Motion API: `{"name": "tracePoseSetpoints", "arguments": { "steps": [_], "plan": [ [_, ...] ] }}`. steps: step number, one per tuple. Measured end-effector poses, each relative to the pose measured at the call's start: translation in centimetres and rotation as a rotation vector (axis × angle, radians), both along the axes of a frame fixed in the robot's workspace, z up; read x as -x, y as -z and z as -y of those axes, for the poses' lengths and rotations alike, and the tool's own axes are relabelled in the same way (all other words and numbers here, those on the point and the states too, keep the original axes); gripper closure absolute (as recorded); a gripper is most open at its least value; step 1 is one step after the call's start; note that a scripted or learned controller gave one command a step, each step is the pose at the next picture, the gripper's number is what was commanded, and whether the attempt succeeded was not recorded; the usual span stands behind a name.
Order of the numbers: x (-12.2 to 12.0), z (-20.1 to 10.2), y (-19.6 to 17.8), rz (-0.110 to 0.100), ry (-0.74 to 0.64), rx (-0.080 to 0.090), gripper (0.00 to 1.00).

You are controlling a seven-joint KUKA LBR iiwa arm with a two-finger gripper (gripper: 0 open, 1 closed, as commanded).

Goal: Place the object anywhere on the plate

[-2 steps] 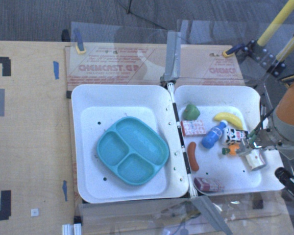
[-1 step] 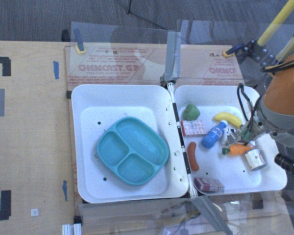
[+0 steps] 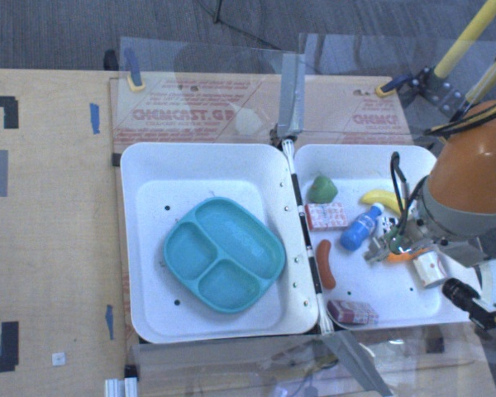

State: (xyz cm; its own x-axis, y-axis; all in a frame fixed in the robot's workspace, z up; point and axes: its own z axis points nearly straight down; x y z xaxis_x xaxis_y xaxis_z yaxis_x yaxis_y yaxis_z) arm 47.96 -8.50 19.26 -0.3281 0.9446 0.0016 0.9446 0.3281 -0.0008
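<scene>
- My end effector (image 3: 388, 251) hangs low in the right bin (image 3: 422, 304); its opening I can't tell.
- Plate (image 3: 223, 255) waits in the left bin (image 3: 140, 222); toys lie right.
- Step: picking; next, grip something.

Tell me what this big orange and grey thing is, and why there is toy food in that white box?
It is a robot arm, seen by a camera looking down from above. At its tip is a gripper for picking things up; it is low in the right white bin. In that bin lie a green ball-like toy, a yellow banana, a blue bottle, a red sausage and small packets. The left bin holds a blue plate with three sections. The arm should put something on that plate. I cannot tell whether it holds anything yet.
</scene>
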Motion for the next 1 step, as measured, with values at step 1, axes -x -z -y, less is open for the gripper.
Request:
{"name": "tracePoseSetpoints", "arguments": {
  "steps": [1],
  "plan": [
    [-0.01, -2.29, 0.41, 0.001, -0.079, 0.0, 1.0]
  ]
}}
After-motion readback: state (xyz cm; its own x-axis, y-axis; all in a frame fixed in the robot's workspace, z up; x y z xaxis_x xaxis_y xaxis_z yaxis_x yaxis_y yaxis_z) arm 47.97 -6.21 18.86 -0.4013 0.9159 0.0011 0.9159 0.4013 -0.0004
